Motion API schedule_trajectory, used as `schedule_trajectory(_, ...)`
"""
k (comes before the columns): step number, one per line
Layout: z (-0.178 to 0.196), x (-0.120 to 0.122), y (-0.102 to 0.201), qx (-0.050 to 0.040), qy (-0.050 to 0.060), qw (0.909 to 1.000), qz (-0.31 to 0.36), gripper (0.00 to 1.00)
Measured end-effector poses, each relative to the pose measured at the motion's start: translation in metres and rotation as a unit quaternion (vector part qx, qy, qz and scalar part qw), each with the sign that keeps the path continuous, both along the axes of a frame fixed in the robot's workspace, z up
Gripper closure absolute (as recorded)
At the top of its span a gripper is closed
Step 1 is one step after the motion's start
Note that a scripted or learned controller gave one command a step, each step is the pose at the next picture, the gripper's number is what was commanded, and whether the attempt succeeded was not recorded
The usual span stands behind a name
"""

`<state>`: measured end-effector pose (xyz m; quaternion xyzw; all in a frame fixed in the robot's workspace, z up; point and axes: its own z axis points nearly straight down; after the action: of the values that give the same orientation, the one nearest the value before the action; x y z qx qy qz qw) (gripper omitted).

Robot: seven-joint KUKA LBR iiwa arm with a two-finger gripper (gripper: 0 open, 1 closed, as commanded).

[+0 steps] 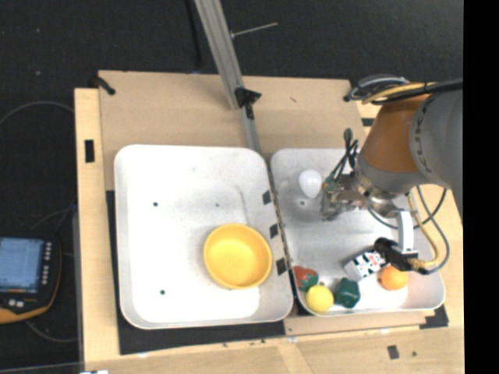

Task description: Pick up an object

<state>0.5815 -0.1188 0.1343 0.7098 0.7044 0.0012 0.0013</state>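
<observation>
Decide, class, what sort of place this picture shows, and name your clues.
Probably a robotics lab or test bench: a grey and orange robot arm reaches over two white bins, and a handheld control pendant lies beside the bench.

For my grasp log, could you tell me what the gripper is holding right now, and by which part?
Nothing shows between the fingers of the gripper; it hangs over the right bin, beside the white ball.

A bowl [238, 255] is set in the lower right of the left bin [156, 178], while a ball [311, 182] lies at the upper left of the right bin [296, 162] and small objects [343, 285] are clustered along its lower edge.
</observation>
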Motion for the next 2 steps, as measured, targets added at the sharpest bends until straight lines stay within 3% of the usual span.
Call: schedule_trajectory(2,0.087,0.004,0.003,-0.0005,0.0,1.0,0.005,1.0)
